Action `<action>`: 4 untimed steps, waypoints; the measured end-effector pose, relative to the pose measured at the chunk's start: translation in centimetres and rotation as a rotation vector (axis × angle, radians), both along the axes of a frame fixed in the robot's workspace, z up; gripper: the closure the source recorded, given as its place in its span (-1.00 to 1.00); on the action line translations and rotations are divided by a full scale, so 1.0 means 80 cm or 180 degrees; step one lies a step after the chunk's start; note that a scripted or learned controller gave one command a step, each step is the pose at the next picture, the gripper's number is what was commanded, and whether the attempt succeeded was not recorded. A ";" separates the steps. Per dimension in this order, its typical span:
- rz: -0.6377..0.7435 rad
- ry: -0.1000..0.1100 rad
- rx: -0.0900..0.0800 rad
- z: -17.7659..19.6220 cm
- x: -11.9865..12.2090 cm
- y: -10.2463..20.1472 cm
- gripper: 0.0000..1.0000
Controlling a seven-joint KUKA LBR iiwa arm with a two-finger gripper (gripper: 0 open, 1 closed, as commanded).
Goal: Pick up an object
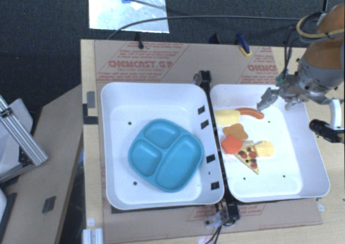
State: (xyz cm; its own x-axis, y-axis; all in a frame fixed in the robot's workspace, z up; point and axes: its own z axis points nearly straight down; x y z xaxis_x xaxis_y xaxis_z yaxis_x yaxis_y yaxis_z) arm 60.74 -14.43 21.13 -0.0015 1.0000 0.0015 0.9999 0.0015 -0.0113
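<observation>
Hand sits over the right bin near its 12 o'clock edge, fingers spread, nothing between them. Toy food clusters at the bin's 9 o'clock side: hot dog closest to the hand, at the hand's 8 o'clock, apart from it. Below it an orange cookie, a red-orange piece, a pizza slice and a yellow cheese wedge. Left bin holds a blue divided plate. Both bins on the table.
</observation>
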 end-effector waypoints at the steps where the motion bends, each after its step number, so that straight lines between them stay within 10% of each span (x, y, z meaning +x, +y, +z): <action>1: 0.0008 -0.0041 -0.0005 0.010 0.003 0.001 -1.00; 4: -0.0001 -0.0042 -0.0008 -0.159 0.015 -0.007 -1.00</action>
